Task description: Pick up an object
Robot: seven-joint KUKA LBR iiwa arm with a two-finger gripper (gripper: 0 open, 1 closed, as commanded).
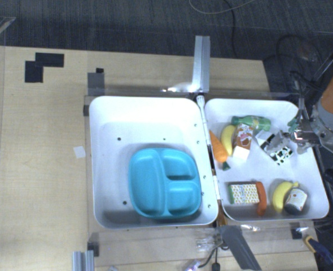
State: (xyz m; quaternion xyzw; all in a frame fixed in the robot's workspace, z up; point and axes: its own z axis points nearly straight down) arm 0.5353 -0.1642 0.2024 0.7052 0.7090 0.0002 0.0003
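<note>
The worktop [36, 168] is light wood. Two white bins sit on it side by side, touching in the middle. The left bin [107, 123] and the right bin [313, 208] are both shallow. Black tape shapes [42, 65] are stuck on the wood at the far left. A grey metal post [202, 64] stands behind the spot where the bins meet.

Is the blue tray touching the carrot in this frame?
Apart. The camera view shows the blue tray in the left bin and the carrot in the right bin, with the bin walls between them.
</note>
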